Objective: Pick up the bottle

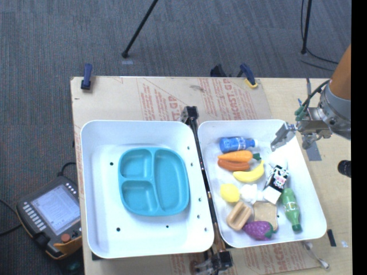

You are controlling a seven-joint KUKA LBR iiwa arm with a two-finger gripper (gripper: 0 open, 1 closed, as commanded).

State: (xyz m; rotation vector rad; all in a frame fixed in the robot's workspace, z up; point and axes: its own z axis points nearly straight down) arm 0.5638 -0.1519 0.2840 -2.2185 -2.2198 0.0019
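Green bottle (290, 208), turquoise plate (153, 181), orange carrot (234, 160), yellow banana (250, 175), purple grapes (258, 229), white bins (92, 153)

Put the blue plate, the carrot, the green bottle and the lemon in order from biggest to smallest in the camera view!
1. Blue plate
2. Carrot
3. Green bottle, close to the carrot, so unsure
4. Lemon

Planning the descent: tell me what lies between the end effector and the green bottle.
In the camera view, the black-and-white carton lies between the end effector and the green bottle.
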